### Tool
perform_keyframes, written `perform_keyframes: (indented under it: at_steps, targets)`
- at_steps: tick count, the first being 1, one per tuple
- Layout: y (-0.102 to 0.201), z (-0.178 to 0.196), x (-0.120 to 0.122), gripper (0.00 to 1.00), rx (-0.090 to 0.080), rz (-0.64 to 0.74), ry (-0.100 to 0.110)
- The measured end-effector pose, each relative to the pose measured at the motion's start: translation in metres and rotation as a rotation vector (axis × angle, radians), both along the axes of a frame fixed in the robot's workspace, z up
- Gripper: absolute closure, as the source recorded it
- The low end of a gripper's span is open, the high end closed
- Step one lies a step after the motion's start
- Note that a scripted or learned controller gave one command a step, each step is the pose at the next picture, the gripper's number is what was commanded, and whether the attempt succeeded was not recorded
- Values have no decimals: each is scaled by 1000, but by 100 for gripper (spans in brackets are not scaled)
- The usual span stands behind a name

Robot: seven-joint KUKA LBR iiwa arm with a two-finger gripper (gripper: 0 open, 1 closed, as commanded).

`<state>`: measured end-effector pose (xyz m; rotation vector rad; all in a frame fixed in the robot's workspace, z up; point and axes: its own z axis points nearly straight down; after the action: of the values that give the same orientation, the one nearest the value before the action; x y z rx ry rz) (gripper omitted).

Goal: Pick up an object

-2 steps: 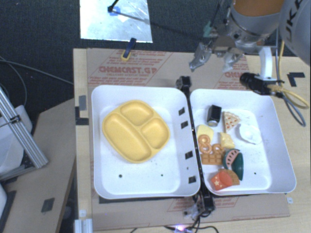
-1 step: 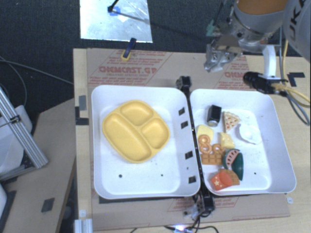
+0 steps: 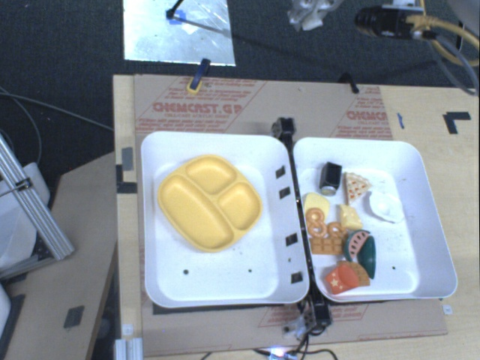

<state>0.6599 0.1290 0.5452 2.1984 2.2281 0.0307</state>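
Bins first: your left bin carries just a yellow divided plate, while your right bin crowds small toy foods against its inner wall. You risk a pinch on two neighbours or a slip there. Gripper hangs high above the bench, its state unclear.

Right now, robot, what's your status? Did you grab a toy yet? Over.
Gripper up high beyond the bins, nothing seen in it. Toy food pile in right bin, untouched. Yellow tray in left bin. Path clear.
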Motion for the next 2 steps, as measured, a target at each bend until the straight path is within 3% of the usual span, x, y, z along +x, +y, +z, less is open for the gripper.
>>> perform_keyframes:
  at_steps: [1, 2]
  targets:
    - [-6, 2, 0, 100, -5, -4, 15]
    - [-6, 13, 0, 100, -5, 1, 12]
